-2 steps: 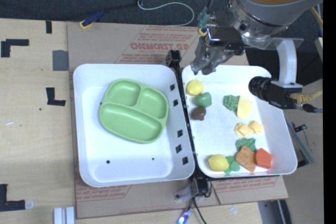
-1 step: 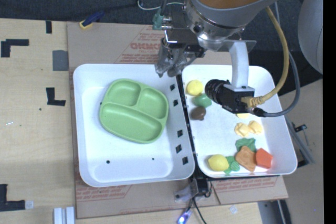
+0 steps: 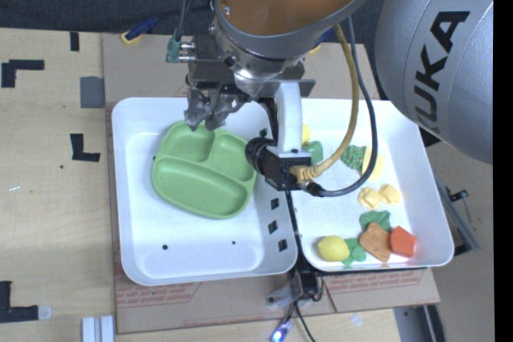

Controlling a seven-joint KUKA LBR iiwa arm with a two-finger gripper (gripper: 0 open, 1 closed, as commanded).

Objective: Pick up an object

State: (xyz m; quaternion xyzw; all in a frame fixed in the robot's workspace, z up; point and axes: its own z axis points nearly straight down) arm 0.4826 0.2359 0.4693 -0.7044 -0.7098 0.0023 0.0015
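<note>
The arm (image 3: 337,4) takes up the top and the 2 o'clock corner, grey casing with black lettering at the right and a broad orange band over the wrist, black cables looped across it. Under it lies the counter (image 3: 48,172), pale wood with black marks, and a brown cardboard sheet beneath the bins.

The left bin (image 3: 132,252) sits at 7 o'clock of centre, the right bin (image 3: 425,164) at 4 o'clock, their inner walls touching along the middle.

In the left bin a green tray (image 3: 200,172) with divided compartments lies tilted toward the bin's 1 o'clock corner, its far rim at 12 o'clock.

The tool (image 3: 207,118) hangs from the wrist at 11 o'clock of centre, its dark fingers pointing down right at the tray's far rim; whether they are clenched or released cannot be told, and nothing shows between them. A black fitting with a yellow hose sits over the wall between the bins, just at 3 o'clock of the tray.

In the right bin small toys are scattered: an orange-brown piece (image 3: 375,240) at its 6 o'clock edge, a yellow lemon (image 3: 334,247) just at 9 o'clock of that, a red block (image 3: 402,241) touching it at 3 o'clock, pale yellow bits (image 3: 378,195) near the middle, green bits (image 3: 353,156) toward 11 o'clock
</note>
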